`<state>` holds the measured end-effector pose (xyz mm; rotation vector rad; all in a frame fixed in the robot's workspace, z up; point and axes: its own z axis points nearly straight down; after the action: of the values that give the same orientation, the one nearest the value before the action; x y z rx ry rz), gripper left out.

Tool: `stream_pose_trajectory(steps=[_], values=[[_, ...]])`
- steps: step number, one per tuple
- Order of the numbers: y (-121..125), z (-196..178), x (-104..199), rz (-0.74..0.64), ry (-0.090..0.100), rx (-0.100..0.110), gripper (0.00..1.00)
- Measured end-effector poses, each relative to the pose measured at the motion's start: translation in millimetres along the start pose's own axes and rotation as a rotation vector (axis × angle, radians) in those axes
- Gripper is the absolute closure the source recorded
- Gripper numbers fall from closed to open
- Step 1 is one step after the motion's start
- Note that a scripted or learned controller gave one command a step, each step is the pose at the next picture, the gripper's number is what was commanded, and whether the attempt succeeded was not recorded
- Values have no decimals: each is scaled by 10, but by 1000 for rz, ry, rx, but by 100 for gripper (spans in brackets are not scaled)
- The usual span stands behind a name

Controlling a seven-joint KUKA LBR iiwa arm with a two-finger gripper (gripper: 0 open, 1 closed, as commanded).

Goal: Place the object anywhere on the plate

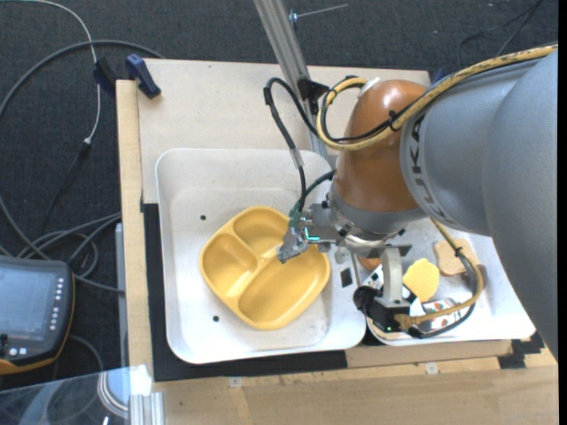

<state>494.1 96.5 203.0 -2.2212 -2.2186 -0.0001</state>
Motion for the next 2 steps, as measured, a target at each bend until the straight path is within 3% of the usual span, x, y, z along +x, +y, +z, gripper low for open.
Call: stream_pose_trajectory(steps=[2], values=[[0,0,0,0,0,0,0]])
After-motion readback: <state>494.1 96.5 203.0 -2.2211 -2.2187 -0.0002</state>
